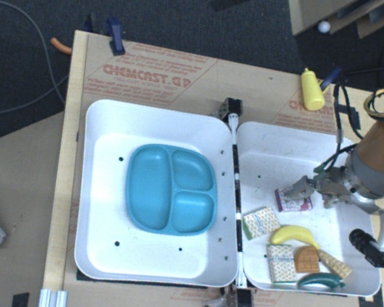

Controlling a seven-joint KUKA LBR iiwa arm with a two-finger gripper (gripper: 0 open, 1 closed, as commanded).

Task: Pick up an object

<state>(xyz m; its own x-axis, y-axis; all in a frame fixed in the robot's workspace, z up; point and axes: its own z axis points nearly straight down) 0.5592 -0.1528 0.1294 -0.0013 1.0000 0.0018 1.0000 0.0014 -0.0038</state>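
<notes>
My gripper reaches in from the right and hangs low over the middle of the right bin. Its tip is at the upper edge of a small pink and white packet lying on the bin floor; contact is unclear. In front of it lie a checked packet, a yellow banana, a brown block, a second patterned packet and a teal-handled tool. A blue divided plate sits in the left bin.
A yellow bottle lies on the bench behind the right bin, next to cables. A blue clamp grips the bench's back left corner. A black divider rail runs between the bins.
</notes>
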